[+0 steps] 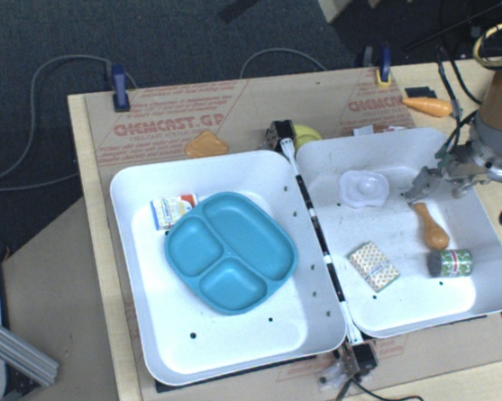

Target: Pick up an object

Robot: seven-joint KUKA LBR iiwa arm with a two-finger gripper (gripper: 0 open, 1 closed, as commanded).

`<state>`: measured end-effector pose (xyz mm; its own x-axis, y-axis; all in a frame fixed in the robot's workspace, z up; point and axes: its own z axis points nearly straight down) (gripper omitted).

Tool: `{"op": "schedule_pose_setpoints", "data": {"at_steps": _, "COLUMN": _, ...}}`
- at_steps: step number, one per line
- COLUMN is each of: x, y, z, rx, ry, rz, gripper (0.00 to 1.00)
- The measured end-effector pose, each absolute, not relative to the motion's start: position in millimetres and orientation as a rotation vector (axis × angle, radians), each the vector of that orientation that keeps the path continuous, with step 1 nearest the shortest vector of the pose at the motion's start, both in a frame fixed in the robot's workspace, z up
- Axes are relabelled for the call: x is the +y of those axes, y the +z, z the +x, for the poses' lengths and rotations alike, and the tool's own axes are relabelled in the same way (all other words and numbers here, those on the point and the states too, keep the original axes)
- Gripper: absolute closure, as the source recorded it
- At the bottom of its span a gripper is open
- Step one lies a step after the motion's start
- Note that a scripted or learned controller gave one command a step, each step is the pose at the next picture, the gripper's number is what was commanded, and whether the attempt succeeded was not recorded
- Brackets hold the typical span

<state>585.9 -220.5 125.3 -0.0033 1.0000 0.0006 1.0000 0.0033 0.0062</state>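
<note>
My gripper (443,176) hung over the far right part of the right bin (490,297), its 2 fingers spread apart with nothing between them. In that bin lay 4 things: a clear plastic cup (362,188) near the far wall, a brown wooden-looking piece (432,228) just below my gripper, a small green can (450,263) on its side just beside that piece, and a patterned packet (373,266) toward the middle divider. The left bin (159,342) on the table (104,258) held a blue 3-compartment plate (230,252) and, touching its far left edge, a small white carton (172,210).
</note>
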Motion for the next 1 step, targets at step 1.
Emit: {"op": "schedule_pose_setpoints", "data": {"at_steps": 1, "x": -210.6, "y": 82.0, "z": 575.1, "rx": 2.226, "ry": -0.003, "rz": 2.226, "gripper": 0.00}}
